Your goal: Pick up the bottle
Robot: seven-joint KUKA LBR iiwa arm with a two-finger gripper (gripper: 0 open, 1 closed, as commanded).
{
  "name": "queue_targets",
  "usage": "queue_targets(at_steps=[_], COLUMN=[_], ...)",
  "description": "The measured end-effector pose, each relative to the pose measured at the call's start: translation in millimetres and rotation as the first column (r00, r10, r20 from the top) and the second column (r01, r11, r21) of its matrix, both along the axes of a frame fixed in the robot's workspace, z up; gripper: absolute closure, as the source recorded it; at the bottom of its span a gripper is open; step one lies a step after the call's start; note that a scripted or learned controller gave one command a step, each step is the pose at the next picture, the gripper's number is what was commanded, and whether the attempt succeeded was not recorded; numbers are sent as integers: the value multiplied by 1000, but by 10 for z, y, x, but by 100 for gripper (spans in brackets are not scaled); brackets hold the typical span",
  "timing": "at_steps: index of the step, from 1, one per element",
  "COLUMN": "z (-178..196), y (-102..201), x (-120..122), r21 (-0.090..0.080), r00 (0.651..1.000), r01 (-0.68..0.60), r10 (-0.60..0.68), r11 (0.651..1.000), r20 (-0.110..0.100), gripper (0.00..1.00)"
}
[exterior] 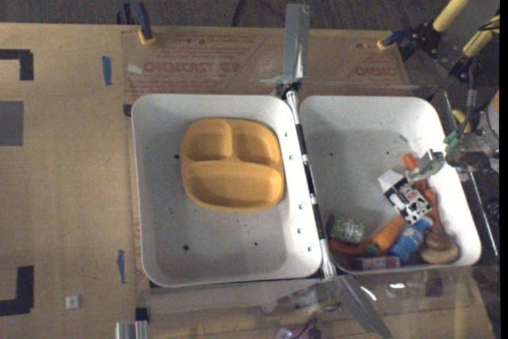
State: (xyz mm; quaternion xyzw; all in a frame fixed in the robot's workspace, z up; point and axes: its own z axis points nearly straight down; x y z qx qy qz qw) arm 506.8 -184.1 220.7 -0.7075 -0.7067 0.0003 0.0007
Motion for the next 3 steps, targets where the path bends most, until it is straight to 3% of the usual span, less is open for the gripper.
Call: queue_targets(at_steps=[1,2,3], z=[90,90,180], y=[-12,-11,-28], x=[7,7,12], r21=[0,0,0], r00=[1000,1000,1000], r01=[2,2,4], r10=[-2,-2,-4], r11=[1000,1000,1000], r20=[1,1,2], gripper=[100,0,100])
